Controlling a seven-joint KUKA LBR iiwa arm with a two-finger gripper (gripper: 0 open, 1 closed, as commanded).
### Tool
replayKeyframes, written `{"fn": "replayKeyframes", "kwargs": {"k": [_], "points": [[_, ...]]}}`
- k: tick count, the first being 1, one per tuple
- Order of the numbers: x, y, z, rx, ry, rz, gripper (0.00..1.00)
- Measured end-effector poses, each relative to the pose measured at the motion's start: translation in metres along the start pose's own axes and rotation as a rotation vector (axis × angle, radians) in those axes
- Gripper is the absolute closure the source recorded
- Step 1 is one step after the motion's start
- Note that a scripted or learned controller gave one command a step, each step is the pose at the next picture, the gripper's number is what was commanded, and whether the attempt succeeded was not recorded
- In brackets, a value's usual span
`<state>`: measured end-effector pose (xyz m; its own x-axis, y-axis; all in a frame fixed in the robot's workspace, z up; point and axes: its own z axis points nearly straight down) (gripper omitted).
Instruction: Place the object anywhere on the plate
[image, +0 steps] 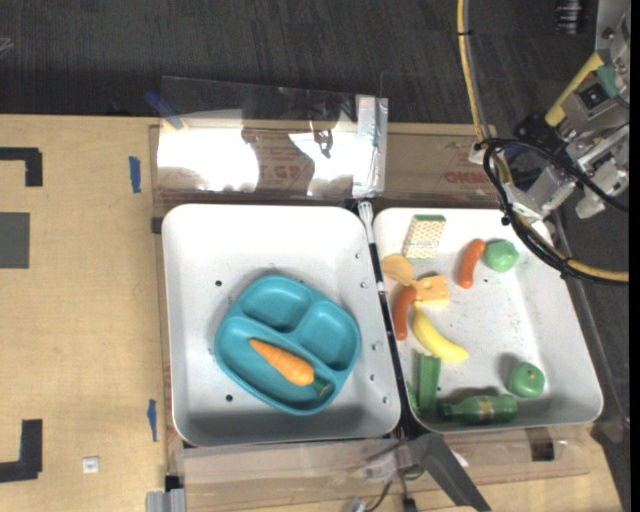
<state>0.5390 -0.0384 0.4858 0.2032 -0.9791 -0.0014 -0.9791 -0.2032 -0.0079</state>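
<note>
With the gripper (590, 165) raised beyond the right white plastic bin (560, 330), its finger state indeterminable, a failed pick is risked by the crowded toy foods, while an orange toy carrot (281, 362) is already seated in the teal divided plate (288, 341).

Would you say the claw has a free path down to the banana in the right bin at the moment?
Probably yes: the banana lies uncovered in the right bin, though a carrot piece sits close beside it.

The arm's wrist and claw (560, 190) hang at the view's upper right, trailing black and yellow cables.
</note>
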Motion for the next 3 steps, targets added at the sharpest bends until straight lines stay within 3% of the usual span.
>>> {"fn": "replayKeyframes", "kwargs": {"k": [1,2,3], "points": [[0.035,-0.036,0.0,-0.001,0.0,-0.239,0.0],[0.099,-0.079,0.002,-0.003,-0.002,-0.637,0.0],[0.137,-0.103,0.008,-0.002,-0.003,-1.073,0.0]]}}
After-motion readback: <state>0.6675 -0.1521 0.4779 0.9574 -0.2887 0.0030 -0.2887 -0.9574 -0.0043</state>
